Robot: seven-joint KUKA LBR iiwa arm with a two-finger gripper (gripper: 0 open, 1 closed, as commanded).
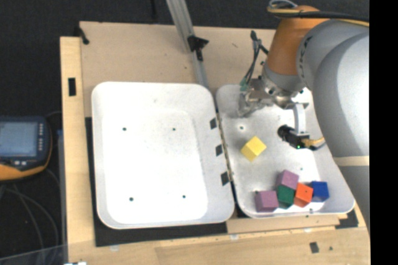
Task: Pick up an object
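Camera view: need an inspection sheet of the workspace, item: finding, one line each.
Surface: wooden bench bearing left bin and right bin, side by side.
Job's things: yellow block alone mid right bin; two purple blocks, green block, orange block and blue block clustered at its near edge.
Clutter: nothing seen.
Grippers: gripper over the right bin's far corner, beyond the yellow block.
Cables: wires along the wrist; cables off-bench, lower left.
Surroundings: handheld pendant at left; metal rail slanting above the bench.
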